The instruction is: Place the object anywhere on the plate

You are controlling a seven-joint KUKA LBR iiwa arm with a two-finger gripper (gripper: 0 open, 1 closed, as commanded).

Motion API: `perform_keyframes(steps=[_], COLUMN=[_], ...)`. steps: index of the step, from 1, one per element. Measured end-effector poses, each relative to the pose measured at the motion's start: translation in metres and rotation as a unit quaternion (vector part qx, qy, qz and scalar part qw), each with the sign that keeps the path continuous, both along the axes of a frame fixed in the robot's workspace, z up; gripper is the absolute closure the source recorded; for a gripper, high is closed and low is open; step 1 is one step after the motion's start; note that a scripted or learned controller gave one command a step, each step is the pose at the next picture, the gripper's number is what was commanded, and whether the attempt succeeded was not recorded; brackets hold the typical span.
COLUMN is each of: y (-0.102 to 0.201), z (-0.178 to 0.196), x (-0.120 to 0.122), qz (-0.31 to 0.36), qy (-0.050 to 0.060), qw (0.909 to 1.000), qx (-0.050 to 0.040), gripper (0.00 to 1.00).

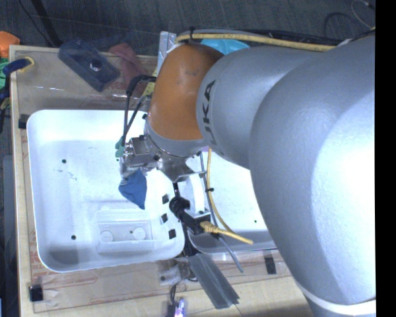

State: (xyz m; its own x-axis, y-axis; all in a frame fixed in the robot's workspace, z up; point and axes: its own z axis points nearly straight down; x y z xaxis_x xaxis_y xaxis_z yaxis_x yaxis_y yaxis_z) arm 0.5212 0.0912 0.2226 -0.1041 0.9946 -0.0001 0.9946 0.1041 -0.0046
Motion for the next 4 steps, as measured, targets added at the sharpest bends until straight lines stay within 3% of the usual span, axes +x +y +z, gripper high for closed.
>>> perform_keyframes(steps=[1, 2, 3, 4], y=[0.073, 0.041, -0.011, 0.084], z=[-0.006, -0.044, -0.033, 0.004], x=[0.064, 0.058, 0.085, 0.046], qz=[-0.023, -0.119, -0.148, -0.26], qy=[0.002, 0.003, 0.001, 0.001], qw=[0.9997, 0.9929, 0.989, 0.9656], qx=[-0.0012, -0.0014, -0.0007, -0.0019], gripper=[1.0, 1.0, 1.0, 1.0])
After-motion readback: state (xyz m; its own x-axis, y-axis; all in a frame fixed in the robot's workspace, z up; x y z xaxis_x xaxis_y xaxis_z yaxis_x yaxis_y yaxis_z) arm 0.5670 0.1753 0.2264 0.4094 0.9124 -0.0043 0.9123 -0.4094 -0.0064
